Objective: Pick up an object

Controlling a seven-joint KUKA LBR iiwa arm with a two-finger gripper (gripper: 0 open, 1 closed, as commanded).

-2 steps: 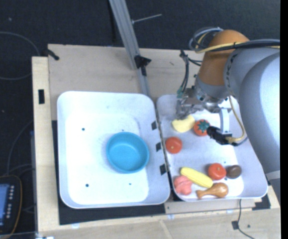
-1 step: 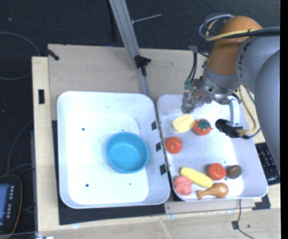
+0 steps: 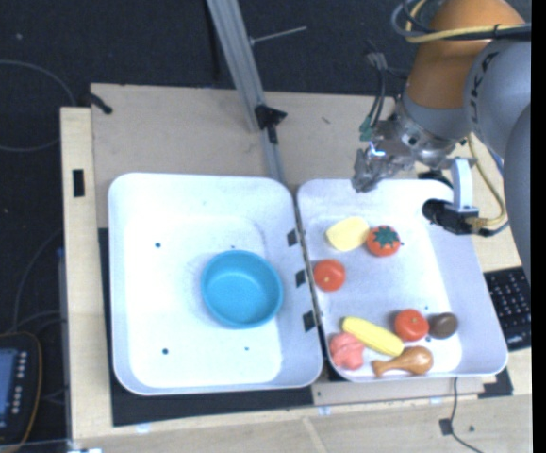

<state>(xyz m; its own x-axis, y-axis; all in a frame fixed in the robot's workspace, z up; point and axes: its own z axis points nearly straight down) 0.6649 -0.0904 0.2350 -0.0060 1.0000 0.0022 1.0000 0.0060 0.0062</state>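
The pale yellow rounded block (image 3: 347, 234) lies near the right white bin (image 3: 461, 281)'s far edge, beside a red tomato (image 3: 383, 241) — my gripper (image 3: 367, 176) hovers above-behind, empty, so I should descend centred, clear of the tomato.

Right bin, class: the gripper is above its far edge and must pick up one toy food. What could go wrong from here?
1. The banana, pink piece, drumstick, a red tomato and a brown piece crowd the near corner, so a grab there may nudge neighbours.
2. The gripper hangs near the right bin's far rim and could clip it when descending.
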